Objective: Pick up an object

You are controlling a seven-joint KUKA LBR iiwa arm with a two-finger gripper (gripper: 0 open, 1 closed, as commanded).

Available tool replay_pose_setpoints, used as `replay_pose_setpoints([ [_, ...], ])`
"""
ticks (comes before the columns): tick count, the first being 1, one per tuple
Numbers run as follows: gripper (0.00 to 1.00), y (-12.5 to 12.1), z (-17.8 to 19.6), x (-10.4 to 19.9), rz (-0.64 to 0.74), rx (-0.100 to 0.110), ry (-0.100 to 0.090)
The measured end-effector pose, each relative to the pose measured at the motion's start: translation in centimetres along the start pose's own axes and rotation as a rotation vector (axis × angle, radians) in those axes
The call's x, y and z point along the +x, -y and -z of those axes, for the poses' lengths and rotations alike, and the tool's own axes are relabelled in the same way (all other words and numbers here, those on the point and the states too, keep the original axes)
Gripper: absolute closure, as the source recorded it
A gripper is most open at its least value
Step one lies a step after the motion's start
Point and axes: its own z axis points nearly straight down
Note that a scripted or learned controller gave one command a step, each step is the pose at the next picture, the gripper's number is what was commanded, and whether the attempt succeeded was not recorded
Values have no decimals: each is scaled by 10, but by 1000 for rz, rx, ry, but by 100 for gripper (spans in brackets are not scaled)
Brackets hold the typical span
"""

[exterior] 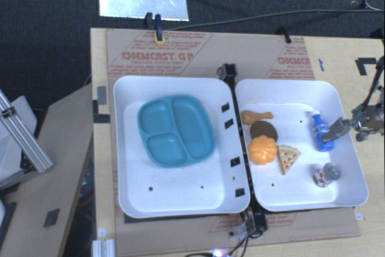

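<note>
Reaching in from the right edge, the gripper (338, 127) is hovering at the right side of the right bin (337, 192), with its grey tip lying over the lower part of a blue bottle (319, 127). Whether it is gripping the bottle or merely sitting above it cannot be told from this slanted view, since the tip is small and blurred.

The blue bottle is lying near the bin's right wall, its white cap pointing toward the far side. Just below it, toward the near right corner, a small tin can (326, 174) is resting on its side. Toward the bin's left half, a toy chicken drumstick (256, 117) is sitting highest, a dark brown round piece (264, 130) is lying just beneath it, and an orange toy pumpkin (263, 151) is touching that brown piece from below. A toy pizza slice (287, 159) is lying just beside the pumpkin on its right.

In the left bin (135, 192), a teal divided plate (176, 130) with three compartments is sitting near the middle. Both bins are resting side by side on a cardboard sheet (204, 54) covering the bench.
</note>
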Motion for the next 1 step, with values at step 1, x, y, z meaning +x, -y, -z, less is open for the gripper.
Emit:
replay_pose_setpoints([
  [1,0,-6,-56,8,-1,5,-2],
])
